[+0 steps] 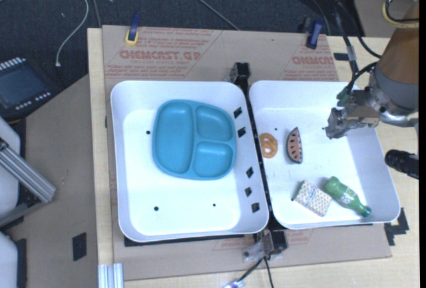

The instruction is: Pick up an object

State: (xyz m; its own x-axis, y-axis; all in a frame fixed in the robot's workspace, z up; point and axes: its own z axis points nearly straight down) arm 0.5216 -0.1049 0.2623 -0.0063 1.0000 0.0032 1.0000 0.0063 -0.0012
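In the right bin [279, 97] lie a pretzel [268, 145], a watermelon slice [294, 145], a small patterned box [313, 198] and a green bottle [346, 195]. My gripper [335, 128] hangs over the right side of this bin, to the right of the watermelon slice and above the bottle. Nothing shows between its fingers. The view is too coarse to tell how the fingers stand.
The left bin [133, 167] holds a blue divided plate [194, 139]. Black clips line the divider [251, 147] between the bins. Cables run along the back, and a dark device [23, 84] sits at the far left.
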